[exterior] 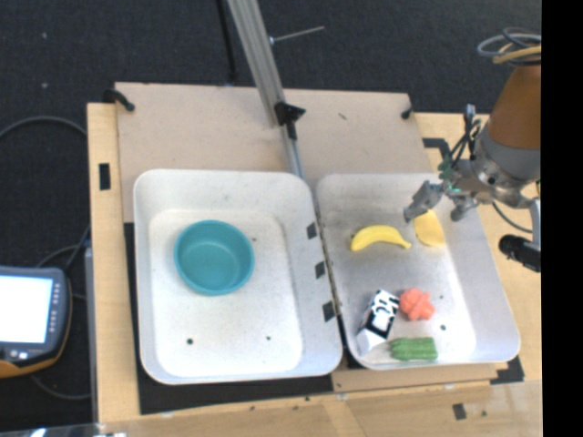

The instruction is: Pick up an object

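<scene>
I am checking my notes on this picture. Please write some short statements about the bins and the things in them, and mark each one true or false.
1. The teal bowl sits in the left bin. True.
2. The banana lies in the left bin. False: it lies in the right bin.
3. The pincer is over the right bin, near the yellow piece. True.
4. The green thing is inside the bowl. False: it lies at the near edge of the right bin.
5. The orange-red thing lies beside the black-and-white box. True.
6. The pincer holds the banana. False: the banana lies on the bin floor, apart from it.
</scene>
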